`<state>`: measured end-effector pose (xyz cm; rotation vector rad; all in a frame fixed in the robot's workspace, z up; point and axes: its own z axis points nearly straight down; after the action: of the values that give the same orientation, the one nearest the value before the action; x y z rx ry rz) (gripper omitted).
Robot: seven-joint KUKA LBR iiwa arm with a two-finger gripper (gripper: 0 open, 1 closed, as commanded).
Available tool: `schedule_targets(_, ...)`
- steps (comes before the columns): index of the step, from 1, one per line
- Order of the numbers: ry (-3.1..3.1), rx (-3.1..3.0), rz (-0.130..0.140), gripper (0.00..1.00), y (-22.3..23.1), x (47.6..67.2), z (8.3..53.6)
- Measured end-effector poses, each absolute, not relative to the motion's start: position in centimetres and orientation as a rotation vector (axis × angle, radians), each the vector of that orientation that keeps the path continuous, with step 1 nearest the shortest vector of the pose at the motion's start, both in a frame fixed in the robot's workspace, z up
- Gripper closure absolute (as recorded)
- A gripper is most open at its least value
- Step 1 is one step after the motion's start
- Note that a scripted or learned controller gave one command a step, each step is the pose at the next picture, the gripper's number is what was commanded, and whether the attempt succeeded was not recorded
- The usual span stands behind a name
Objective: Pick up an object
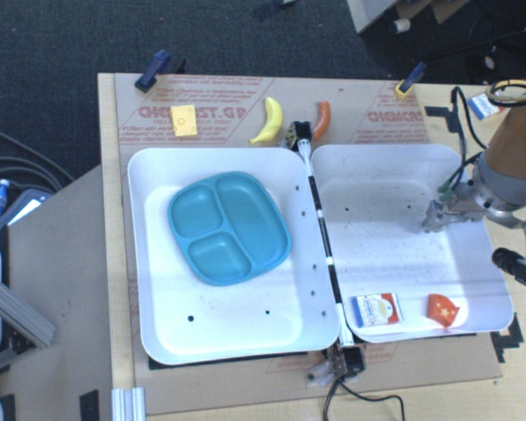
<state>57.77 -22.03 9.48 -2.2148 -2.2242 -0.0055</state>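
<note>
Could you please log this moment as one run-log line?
gripper: over right bin, nothing seen held | red object, card: near edge | blue tray: left bin

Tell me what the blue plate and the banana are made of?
The blue plate looks like smooth moulded plastic: even colour, soft sheen, three pressed-in sections. The banana is probably a plastic toy, since its yellow is flat and spotless, though from here real fruit can't be ruled out.
</note>
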Motion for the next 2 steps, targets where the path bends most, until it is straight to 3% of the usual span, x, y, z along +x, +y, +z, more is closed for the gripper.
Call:
schedule_targets(1, -2.224, -2.22, -0.003, 1.0, -14.62, 64.09, 8.48)
schedule_targets(2, -2.224, -2.221, -0.001, 0.0, -14.7, 64.07, 8.48)
